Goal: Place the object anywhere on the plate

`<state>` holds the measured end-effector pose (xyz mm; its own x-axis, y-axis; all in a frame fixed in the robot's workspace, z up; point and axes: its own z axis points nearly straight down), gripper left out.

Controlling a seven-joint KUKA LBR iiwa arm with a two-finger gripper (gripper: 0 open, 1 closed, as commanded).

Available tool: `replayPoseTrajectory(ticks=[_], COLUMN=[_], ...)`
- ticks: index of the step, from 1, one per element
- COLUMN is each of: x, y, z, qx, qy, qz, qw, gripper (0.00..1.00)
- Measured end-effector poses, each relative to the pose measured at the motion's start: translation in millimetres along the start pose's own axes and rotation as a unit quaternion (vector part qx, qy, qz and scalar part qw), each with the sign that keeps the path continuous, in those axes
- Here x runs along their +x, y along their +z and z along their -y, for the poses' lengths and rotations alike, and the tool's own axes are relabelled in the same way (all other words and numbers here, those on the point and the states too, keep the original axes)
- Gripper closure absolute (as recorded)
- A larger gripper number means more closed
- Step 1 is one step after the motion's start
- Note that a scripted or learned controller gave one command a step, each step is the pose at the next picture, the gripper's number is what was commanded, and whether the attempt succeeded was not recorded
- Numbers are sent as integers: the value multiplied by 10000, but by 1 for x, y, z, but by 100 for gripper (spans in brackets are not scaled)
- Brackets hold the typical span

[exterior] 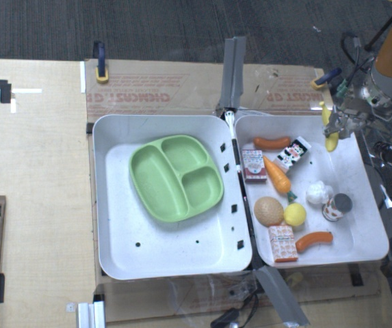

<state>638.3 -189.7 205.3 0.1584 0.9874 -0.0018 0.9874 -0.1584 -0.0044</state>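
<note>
hand far right over right bin, gripping a banana that hangs from it | plate in left bin, 3 sections | banana likely light, smooth, slippery plastic; hold mid-body | next: carry left

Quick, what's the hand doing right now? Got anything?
Hand: over the right bin's far right corner, shut on a small yellow item, banana-like, that hangs below it.
</note>
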Motion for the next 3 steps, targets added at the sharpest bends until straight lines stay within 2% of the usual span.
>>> replayPoseTrajectory(ticks=[1,2,3], x=[-27,68,124], y=[-57,29,15], z=[0,-7,5], qx=[-5,7,5], qy=[1517,1646,1399], qz=[0,-4,-2], qw=[9884,9864,9902], gripper=[100,100,100])
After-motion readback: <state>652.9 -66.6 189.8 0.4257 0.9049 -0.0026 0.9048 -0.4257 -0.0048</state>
